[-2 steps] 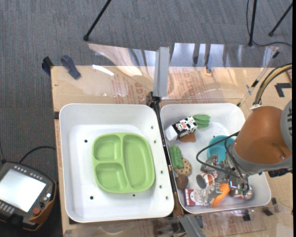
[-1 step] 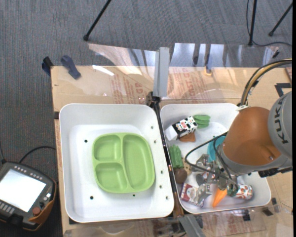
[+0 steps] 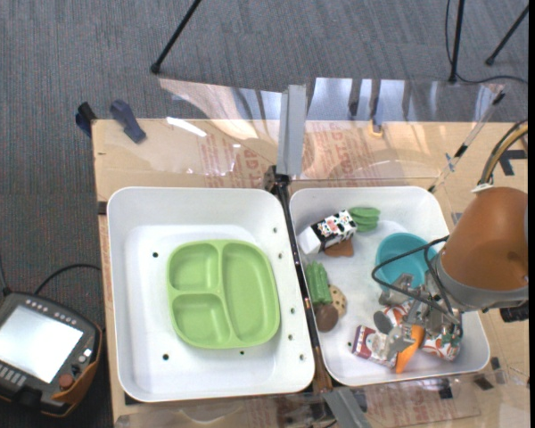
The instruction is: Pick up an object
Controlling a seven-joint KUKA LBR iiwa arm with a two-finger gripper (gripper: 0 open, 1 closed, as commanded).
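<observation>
Your two-finger gripper (image 3: 408, 321) sits low over the near right part of the right-hand white bin (image 3: 428, 201), above a red-and-white printed packet (image 3: 371, 344) and an orange carrot-shaped piece (image 3: 407, 350); you cannot tell its grip state. A green three-section plastic plate (image 3: 223, 292) lies in the left white bin (image 3: 134, 212).

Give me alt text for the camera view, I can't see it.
A robot gripper reaches from the right over packets and toys in the right bin, beside a teal bowl. The left bin holds a green divided plate.
</observation>
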